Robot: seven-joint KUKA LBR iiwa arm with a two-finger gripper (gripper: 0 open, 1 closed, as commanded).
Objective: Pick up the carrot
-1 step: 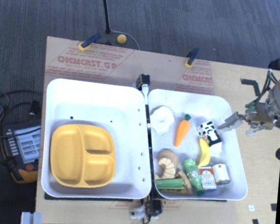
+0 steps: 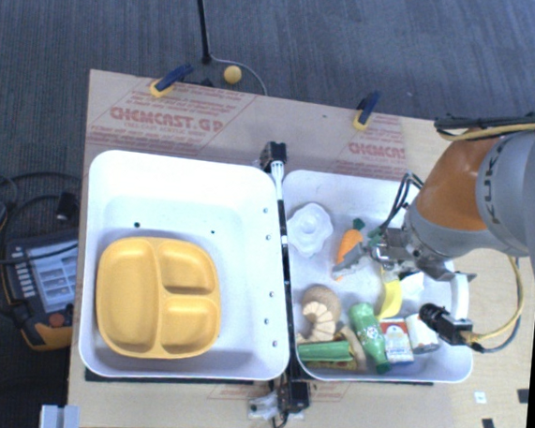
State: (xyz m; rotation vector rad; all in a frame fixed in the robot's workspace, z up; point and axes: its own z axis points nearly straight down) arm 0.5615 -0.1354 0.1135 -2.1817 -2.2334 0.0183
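Observation:
The orange carrot [image 2: 348,245] with a green top lies tilted in the upper middle of the right bin [image 2: 337,192], next to a clear plastic cup [image 2: 308,227]. My gripper [image 2: 374,255] hangs just to the carrot's right, low over the bin and very close to it. I cannot make out whether it touches the carrot. The grey arm with its orange band [image 2: 453,193] reaches in from the right above the bin.
Crowded at the right bin's front are a banana [image 2: 391,299], a green bottle [image 2: 367,331], a beige bread piece [image 2: 319,309], a green vegetable [image 2: 325,352] and a red-and-white box [image 2: 397,344]. The left bin [image 2: 185,191] holds a yellow divided plate [image 2: 158,295].

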